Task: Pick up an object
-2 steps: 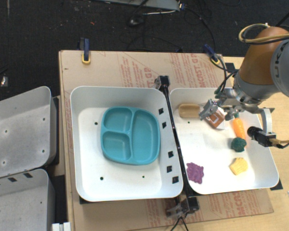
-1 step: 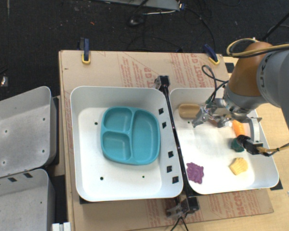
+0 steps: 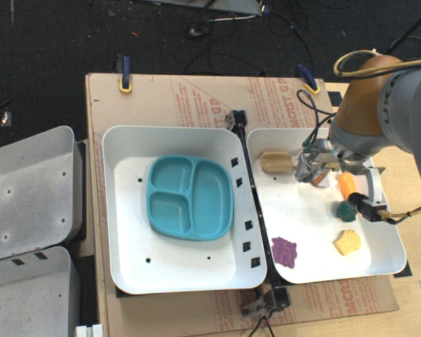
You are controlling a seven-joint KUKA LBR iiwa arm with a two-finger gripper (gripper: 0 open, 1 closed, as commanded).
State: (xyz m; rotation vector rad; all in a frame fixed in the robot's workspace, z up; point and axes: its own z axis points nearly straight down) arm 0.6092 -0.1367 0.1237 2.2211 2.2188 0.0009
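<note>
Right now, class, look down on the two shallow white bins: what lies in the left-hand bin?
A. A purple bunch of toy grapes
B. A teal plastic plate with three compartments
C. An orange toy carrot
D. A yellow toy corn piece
B: the teal plastic plate with three compartments lies flat in the left white bin, while the small toys sit in the right white bin.

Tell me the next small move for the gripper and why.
Probably shift the gripper slightly left over the tan bread-like piece and lower onto it. The gripper sits low in the right bin, beside that piece, which is its closest object; the orange carrot-like piece lies on its other side.
</note>
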